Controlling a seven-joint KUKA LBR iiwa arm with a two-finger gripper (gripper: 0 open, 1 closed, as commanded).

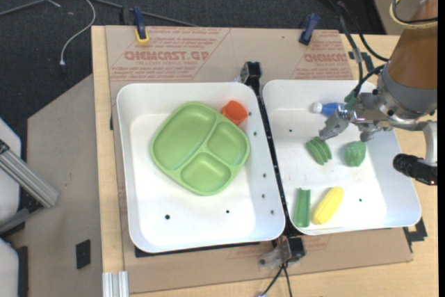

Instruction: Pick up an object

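here the jaws [345,129] spread apart above a ribbed green piece [320,150] and knobbly green broccoli [355,154]

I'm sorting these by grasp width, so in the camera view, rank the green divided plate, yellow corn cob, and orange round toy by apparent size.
Largest to smallest:
1. green divided plate
2. yellow corn cob
3. orange round toy, though the plate partly hides it.

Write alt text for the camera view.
A grey robot arm's gripper hangs open over the right bin, above green toy vegetables and a yellow corn cob. The left bin holds a green divided plate beside an orange toy.
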